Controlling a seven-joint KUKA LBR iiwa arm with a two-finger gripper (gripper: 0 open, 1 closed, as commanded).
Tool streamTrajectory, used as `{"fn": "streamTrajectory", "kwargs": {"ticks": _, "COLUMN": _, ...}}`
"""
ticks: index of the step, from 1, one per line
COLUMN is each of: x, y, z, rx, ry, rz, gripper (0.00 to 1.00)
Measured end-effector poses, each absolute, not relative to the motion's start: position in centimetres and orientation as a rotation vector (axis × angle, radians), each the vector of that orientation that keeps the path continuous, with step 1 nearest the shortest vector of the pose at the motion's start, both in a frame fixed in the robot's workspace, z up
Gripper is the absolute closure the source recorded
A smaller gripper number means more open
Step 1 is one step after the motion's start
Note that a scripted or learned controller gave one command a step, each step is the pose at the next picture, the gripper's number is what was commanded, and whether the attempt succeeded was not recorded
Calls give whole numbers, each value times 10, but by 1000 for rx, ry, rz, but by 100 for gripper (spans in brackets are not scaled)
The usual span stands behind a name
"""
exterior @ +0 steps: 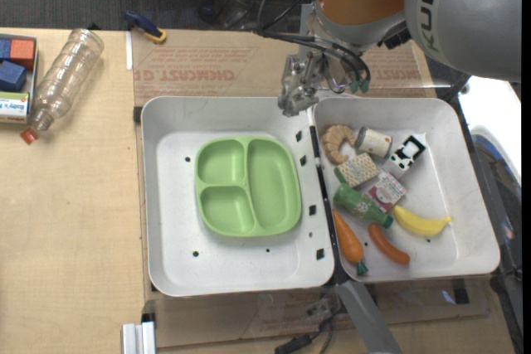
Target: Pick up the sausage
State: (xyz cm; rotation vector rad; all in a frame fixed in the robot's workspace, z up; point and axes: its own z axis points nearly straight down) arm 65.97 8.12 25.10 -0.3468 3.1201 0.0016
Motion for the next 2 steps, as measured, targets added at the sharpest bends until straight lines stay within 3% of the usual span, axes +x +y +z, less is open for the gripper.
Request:
{"fn": "streamTrajectory", "kwargs": {"ticks": 1, "x": 660, "y": -47, "z": 257, "rx": -385, "ry": 3113, "rz": -1, "gripper": 100}}
{"fn": "streamTrajectory", "kwargs": {"ticks": 2, "x": 660, "y": 12, "z": 386, "rx": -743, "ry": 3046, "rz": 0, "gripper": 100}}
